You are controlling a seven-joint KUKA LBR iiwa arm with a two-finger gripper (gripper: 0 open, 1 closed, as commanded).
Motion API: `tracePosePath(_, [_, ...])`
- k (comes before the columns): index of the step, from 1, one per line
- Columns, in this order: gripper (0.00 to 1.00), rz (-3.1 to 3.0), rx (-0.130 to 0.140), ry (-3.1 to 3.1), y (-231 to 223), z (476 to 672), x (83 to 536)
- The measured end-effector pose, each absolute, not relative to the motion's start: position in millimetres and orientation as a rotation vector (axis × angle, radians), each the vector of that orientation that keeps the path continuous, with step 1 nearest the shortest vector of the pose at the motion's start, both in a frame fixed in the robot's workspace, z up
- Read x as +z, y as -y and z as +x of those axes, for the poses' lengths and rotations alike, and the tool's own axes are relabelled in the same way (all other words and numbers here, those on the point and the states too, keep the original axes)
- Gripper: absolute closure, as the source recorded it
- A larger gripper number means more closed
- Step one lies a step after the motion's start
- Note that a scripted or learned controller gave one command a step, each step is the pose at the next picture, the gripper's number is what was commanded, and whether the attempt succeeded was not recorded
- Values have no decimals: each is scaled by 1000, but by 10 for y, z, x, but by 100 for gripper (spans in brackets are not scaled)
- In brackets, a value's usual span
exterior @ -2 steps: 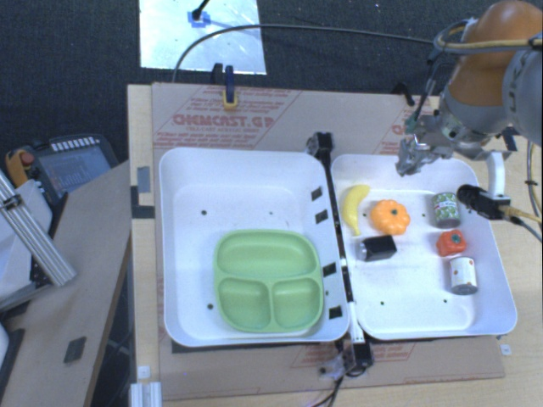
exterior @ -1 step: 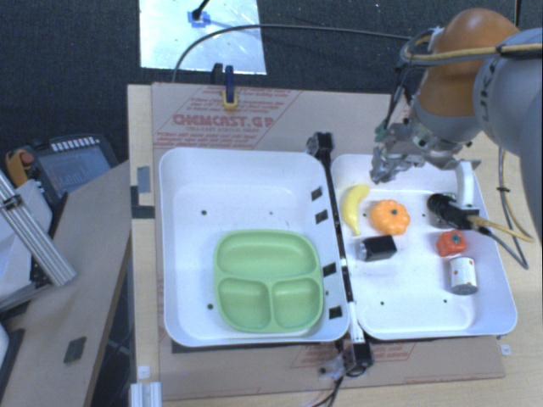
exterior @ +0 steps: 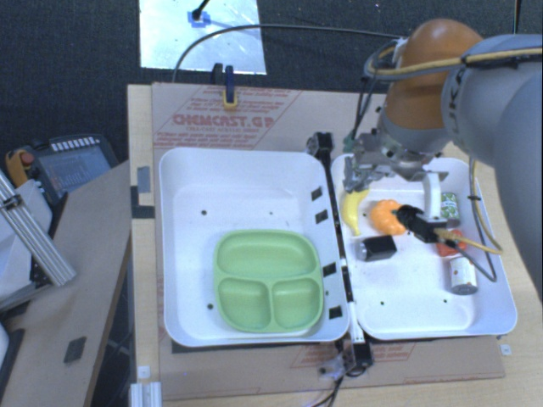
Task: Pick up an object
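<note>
The end effector [exterior: 361,179] is being held low over the far left corner of the right bin [exterior: 424,312], just above the upper end of a banana [exterior: 352,214]; whether it is spread or closed cannot be told, its tip being too small and blurred; whether the banana is being touched cannot be told either.

The banana is lying along the bin's left wall; an orange thing [exterior: 386,217] is lying just beside it on the right; a black block [exterior: 376,248] is lying just in front of both; a small box [exterior: 448,207] with a green label is lying near the right wall, its print being too small to be read; a white can [exterior: 462,275] with a red band is lying further forward, well apart from the banana.

The left bin [exterior: 195,185] is being taken up near its front by a green plate [exterior: 267,278] with three compartments.

A brown sheet [exterior: 225,119] is lying under both bins on the desk [exterior: 140,108]; red print reading "CHEMCAST" is being shown on it, followed by what looks like "GP".
</note>
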State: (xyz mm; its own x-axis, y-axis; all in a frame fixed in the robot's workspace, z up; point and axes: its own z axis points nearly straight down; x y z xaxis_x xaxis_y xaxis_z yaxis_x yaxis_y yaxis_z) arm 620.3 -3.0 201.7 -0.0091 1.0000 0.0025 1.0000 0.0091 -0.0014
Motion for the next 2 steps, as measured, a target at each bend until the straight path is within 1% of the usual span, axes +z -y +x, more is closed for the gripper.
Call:
tracePosePath(1, [100,-2208,-2,2231,-566,6098,1994])
tracePosePath(2, [100,-2209,-2,2230,-1021,5882,2078])
